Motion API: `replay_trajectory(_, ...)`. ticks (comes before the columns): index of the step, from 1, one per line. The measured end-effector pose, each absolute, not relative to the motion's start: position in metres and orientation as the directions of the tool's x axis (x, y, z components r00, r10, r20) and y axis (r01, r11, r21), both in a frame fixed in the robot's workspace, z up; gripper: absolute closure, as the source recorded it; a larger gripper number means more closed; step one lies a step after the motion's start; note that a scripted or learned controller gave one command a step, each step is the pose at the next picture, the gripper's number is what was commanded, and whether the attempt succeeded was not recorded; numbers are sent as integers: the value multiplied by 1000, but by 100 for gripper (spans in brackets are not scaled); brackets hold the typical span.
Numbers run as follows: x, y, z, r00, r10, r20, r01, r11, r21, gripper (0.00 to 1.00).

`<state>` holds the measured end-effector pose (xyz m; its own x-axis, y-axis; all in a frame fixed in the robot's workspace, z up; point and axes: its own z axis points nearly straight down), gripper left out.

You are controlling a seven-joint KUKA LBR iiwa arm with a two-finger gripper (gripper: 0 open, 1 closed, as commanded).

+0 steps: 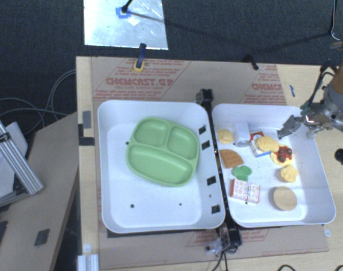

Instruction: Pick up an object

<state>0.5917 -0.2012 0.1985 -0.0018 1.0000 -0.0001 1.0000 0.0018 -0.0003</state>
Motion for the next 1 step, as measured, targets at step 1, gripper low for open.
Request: replay_trajectory(1,584,-194,143,-2,1000,1,1000,2,-3,0)
